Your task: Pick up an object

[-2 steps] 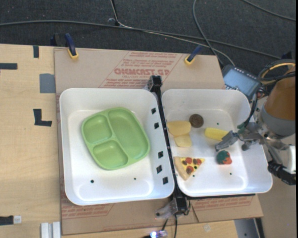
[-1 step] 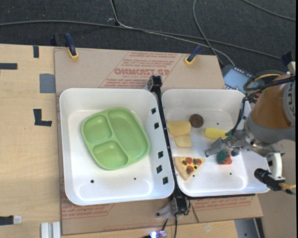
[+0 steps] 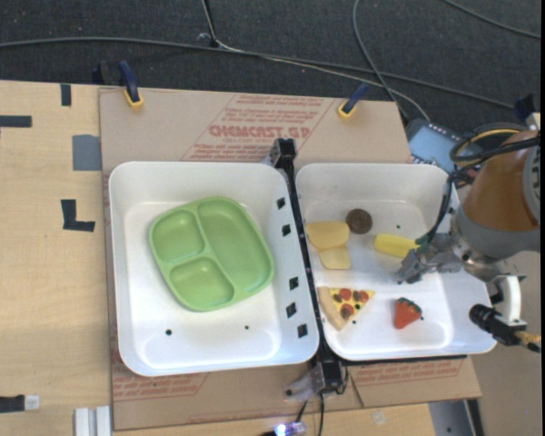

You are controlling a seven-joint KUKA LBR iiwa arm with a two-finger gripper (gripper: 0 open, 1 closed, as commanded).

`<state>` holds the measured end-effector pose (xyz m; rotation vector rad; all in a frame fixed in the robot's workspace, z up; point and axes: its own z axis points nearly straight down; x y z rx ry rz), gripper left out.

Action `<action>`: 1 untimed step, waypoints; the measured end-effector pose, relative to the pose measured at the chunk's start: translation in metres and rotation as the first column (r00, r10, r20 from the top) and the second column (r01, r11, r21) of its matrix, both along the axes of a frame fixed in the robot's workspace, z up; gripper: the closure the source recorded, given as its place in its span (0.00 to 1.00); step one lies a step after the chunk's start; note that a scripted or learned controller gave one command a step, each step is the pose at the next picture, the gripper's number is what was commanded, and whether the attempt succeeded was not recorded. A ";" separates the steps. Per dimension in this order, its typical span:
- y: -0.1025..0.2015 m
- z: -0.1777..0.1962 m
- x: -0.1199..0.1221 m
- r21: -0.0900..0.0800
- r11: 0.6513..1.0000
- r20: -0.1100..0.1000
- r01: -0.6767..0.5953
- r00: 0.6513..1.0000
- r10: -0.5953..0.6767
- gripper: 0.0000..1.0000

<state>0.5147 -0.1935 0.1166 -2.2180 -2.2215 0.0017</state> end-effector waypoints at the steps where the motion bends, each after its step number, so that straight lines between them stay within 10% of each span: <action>1: 0.007 0.045 -0.003 -0.002 1.000 0.005 0.000 1.000 0.000 1.00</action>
